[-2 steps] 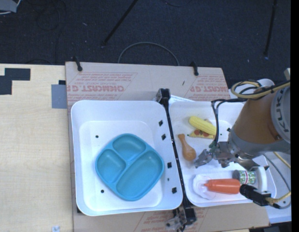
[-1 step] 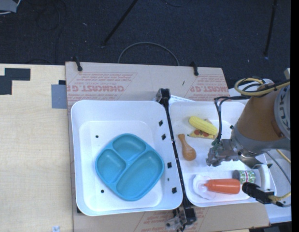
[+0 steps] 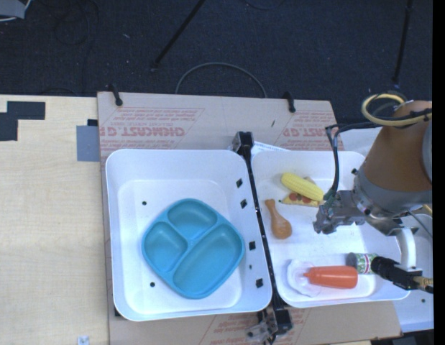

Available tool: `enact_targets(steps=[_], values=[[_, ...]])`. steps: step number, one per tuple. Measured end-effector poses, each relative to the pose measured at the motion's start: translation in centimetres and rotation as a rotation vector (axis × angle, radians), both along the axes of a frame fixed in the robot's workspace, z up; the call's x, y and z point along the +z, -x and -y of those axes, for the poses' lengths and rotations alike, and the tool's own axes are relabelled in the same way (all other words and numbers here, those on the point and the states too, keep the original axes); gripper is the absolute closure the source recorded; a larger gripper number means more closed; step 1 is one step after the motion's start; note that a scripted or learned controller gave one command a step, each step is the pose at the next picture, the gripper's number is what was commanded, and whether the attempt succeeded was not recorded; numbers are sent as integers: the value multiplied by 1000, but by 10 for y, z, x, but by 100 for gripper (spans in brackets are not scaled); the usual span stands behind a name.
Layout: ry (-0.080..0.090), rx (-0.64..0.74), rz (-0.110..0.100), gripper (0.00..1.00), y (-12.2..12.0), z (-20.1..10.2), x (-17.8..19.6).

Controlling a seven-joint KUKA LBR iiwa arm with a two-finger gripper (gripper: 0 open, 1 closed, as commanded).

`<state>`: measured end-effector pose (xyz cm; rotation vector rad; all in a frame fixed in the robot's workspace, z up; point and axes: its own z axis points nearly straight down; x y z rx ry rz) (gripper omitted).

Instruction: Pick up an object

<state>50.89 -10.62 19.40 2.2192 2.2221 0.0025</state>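
The surface (image 3: 42, 214) is pale wood, and a sheet of brown cardboard (image 3: 208, 121) with red printing lies on it under two shallow white bins set side by side. The left bin (image 3: 129, 171) holds a blue divided plate (image 3: 193, 247) with three compartments, lying flat near the middle of the bin floor and a little toward its near right corner.

The right bin (image 3: 280, 164) carries the smaller things. The arm (image 3: 398, 160) reaches in from the right, its orange band showing above the grey wrist, and its bulk covers the right-hand part of this bin. The pincer (image 3: 324, 221) hangs at the arm's left end, over the middle of the right bin; it is dark and seen from above, so whether its fingers are parted or closed cannot be told, and nothing can be made out between them.

At the near edge of the right bin lies a small white dish (image 3: 301, 279), with an orange carrot-shaped toy (image 3: 330, 277) lying across it and a green and white end (image 3: 362, 263) just beyond its tip. A yellow corn cob (image 3: 303, 187) lies tilted toward the back of the bin, just left of the pincer, with a small red and yellow piece (image 3: 301, 200) touching its near side. A brown wooden spoon (image 3: 277, 220) lies left of the pincer, near the wall between the bins, its bowl toward the near side.
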Motion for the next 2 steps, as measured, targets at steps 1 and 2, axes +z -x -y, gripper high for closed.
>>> enact_targets(steps=[1, 2], values=[[0, -1, -2, 100, -1, 1, 27], [-2, 3, -4, 100, -3, -58, 34]])
